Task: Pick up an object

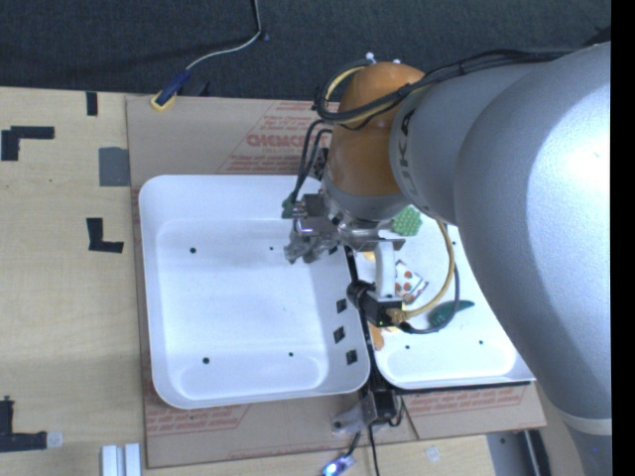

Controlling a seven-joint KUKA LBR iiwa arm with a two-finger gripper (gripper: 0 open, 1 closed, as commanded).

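Lying in right white bin (pixel 466 370): small green studded plastic piece (pixel 407 223), judged light, rigid, graspable across its edges. Two-finger gripper (pixel 306 238) nearby; jaw state cannot be told.

Dark grey carpet-like floor (pixel 119 18) fills the top strip. Below it, a light wooden benchtop (pixel 60 296) with black tape marks (pixel 99 236) and a grey square patch (pixel 114 165). A brown cardboard sheet (pixel 213 137) with red print lies on the benchtop, right of the tape marks. A thin cable (pixel 253 8) with a blue-yellow plug (pixel 171 89) runs across the floor just above the cardboard. Even, flat lighting.
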